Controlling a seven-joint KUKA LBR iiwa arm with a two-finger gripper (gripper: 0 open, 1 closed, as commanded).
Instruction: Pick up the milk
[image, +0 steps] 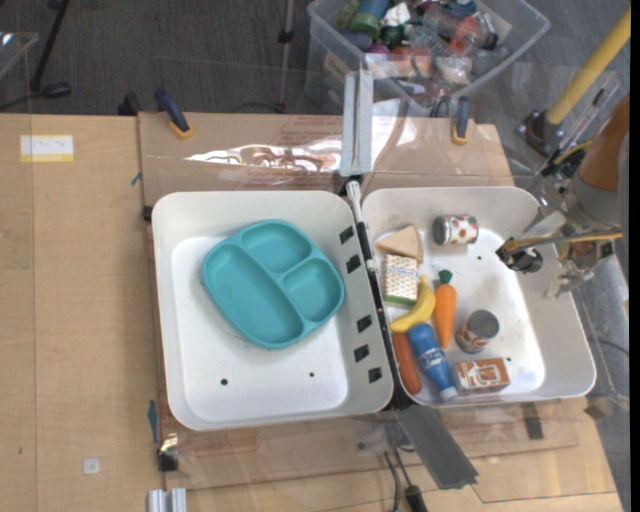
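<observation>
You've got a wooden bench (70, 300) w/ two shallow white bins directly on it, touching side by side: left bin (200, 400) mid-bench, right bin (545, 335) toward the bench's right edge.

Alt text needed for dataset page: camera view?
The gripper hangs over the right rim of the right bin, apart from the milk carton lying near its front edge. The left bin holds a teal divided plate.

The top edge cuts off the clear tub (330, 45); its contents blur.
</observation>
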